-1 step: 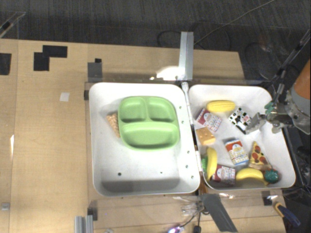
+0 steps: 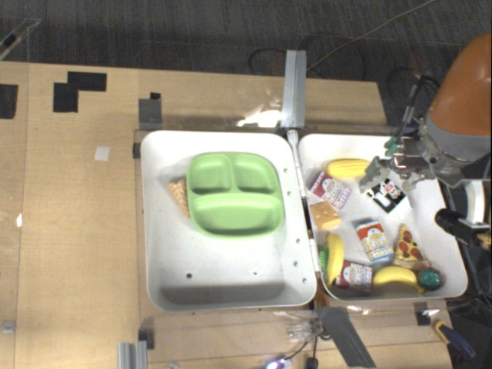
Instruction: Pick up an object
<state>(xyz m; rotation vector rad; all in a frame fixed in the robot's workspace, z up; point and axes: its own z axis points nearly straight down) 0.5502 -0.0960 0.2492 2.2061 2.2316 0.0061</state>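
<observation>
- The gripper [image 2: 382, 177] is seen over the upper part of the right bin [image 2: 459, 283], at roughly 2 o'clock from the bin's centre, with the orange-banded arm [image 2: 461, 98] entering from 3 o'clock.
- Jaw state: it cannot be told whether they are apart or together; the fingertips merge with the black-and-white item [image 2: 388, 195] just below them.
- No object is seen between the fingers, so no hold is recorded.
- Candidate objects, all in the right bin: a yellow banana-like piece [image 2: 347, 168] at 12 o'clock, just beside the gripper on its 9 o'clock side; a red-and-white carton [image 2: 330, 191] at 10 o'clock; a tan block [image 2: 325, 217] touching that carton; a small red carton [image 2: 374, 240] near centre; a pizza slice toy [image 2: 407, 246] at 4 o'clock; a banana [image 2: 394, 277] at 6 o'clock.
- The left bin [image 2: 161, 283] holds a green divided plate [image 2: 233, 192], with a cracker-like piece [image 2: 179, 196] at its 9 o'clock edge; both lie well apart from the gripper.
- Risk: the black-and-white item is small and lies flat, so it is judged likely to be pushed aside rather than gripped.
- Risk: the yellow piece is close by; a finger could land on it, and a closing stroke could be blocked.
- Risk: the bin's far wall is near, and a knocked item could be driven against it.
- Risk: rounded toys are judged prone to slip out on lift.
</observation>
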